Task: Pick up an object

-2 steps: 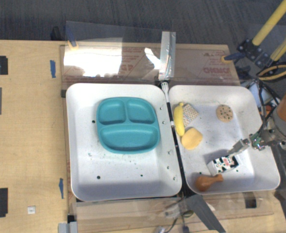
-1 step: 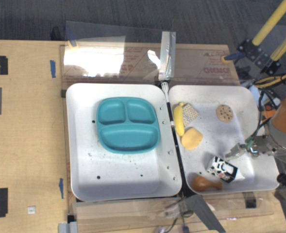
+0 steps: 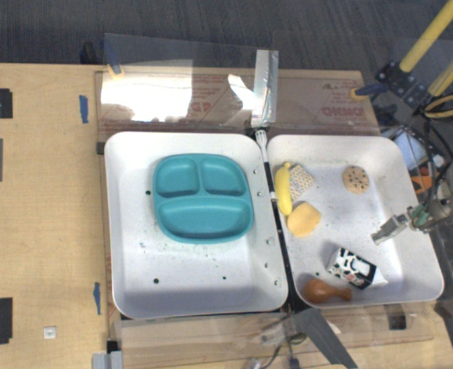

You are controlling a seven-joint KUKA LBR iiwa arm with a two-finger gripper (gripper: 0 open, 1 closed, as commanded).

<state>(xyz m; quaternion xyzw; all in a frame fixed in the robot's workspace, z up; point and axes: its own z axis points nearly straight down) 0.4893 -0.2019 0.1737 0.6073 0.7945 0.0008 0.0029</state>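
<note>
While you check the gripper [image 3: 385, 231] at 3 o'clock in the right bin [image 3: 391, 156], note: finger state can't be told. Nearest obj., black-and-white carton [image 3: 352, 267], lies approx. 7 o'clock of it, apart.

Teal plate [image 3: 203, 197], yellow banana [image 3: 284, 190], black-and-white (cow-patterned) box [image 3: 352, 267], white bins [image 3: 126, 206].

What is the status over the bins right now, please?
Gripper over right bin's right side, holding nothing. Banana, cookie, black-and-white item lie untouched. Teal tray in left bin. Nothing blocking.
</note>
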